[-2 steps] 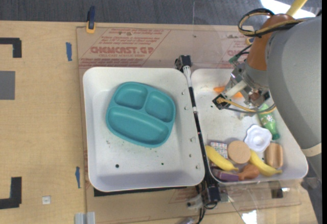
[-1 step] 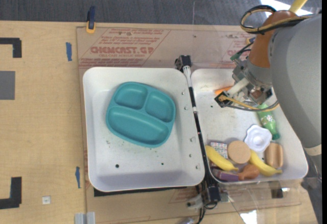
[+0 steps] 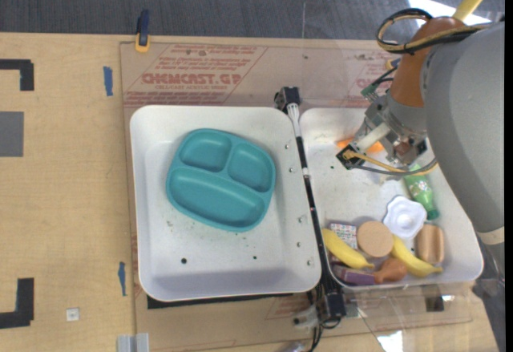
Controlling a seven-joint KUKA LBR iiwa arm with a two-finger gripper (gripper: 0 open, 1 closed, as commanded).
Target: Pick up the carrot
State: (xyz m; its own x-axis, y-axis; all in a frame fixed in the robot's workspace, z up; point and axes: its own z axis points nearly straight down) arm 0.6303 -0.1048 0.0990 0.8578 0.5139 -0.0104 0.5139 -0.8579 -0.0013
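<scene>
Over the bench's right bin (image 3: 337, 198), the gripper (image 3: 391, 147) is hanging, partly covering an orange carrot (image 3: 371, 147); its jaws are hiding, state impossible to tell.

1 camera, overhead, slanted, over bench (image 3: 64, 182)

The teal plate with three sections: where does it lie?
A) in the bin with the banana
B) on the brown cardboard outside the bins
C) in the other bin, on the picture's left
C: the teal plate lies flat on the floor of the left bin, while the banana is in the right bin.
</scene>
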